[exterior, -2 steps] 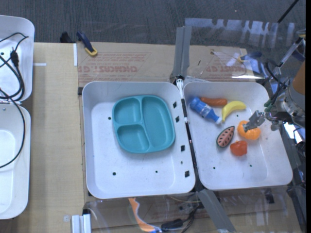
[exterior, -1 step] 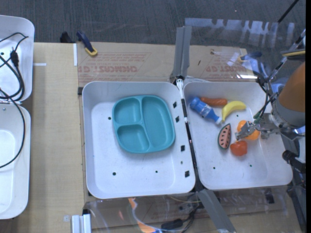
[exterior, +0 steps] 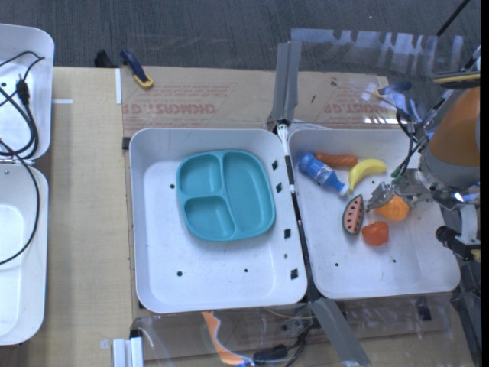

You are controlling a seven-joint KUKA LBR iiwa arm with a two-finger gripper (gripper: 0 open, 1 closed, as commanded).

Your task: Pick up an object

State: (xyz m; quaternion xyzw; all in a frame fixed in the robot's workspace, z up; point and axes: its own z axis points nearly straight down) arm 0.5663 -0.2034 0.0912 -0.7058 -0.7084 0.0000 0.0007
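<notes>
We see the gripper (exterior: 384, 197) low in the right bin (exterior: 428, 281), fingers narrow and touching the orange (exterior: 394, 209) — toward the bin's right edge, beside the watermelon slice (exterior: 352, 215).

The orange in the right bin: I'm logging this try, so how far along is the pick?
Done: the arm has reached into the right bin and the gripper is down at the orange. In hand: nothing clearly; whether it grips the orange cannot be told. Left: lifting it. The orange sits on the bin floor beside the watermelon slice, tomato and banana.
</notes>
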